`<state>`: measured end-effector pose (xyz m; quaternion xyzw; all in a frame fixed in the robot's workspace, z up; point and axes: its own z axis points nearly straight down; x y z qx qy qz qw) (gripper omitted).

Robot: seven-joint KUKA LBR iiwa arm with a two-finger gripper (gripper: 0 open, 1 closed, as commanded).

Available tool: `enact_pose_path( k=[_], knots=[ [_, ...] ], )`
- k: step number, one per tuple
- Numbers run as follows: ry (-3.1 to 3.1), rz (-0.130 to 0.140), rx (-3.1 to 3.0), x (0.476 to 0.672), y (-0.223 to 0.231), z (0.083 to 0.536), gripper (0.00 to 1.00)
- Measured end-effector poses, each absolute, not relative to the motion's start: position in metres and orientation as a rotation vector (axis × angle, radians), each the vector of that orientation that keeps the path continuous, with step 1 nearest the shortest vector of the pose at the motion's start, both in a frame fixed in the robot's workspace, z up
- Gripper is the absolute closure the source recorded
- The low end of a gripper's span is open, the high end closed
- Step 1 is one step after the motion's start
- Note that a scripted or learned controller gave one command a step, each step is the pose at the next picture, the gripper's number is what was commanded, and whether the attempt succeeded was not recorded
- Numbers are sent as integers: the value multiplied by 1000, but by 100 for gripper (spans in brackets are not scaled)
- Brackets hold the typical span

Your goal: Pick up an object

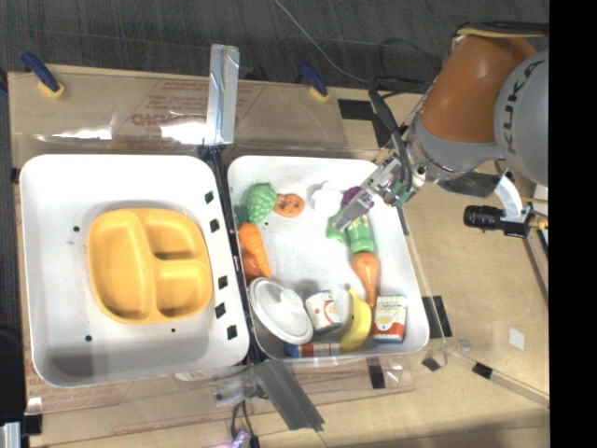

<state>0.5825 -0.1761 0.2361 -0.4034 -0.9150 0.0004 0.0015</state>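
Currently we log gripper [353,215] low in right bin [280,168], upper right part, touching or just above green toy [360,238]. Finger state: we cannot tell. Nothing seen lifted; pick not done, as we judge. Carrot [367,275], banana [357,320], carton [390,317], cup [323,310], lid [280,310] lie along near side. Yellow tray [152,263] in left bin [56,180].

The bench [485,278] is light wood with a clear sheet taped over its far part. Two white bins sit on it side by side, touching: the left bin [56,343] and the right bin [308,171]
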Motion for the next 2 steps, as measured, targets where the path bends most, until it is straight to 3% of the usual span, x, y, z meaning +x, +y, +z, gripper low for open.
enact_pose_path(
  k=[1,2],
  knots=[
    [-2788,-1,-1444,542,-89,235,100],
    [-2623,1,-1731,587,-74,268,100]
  ],
)
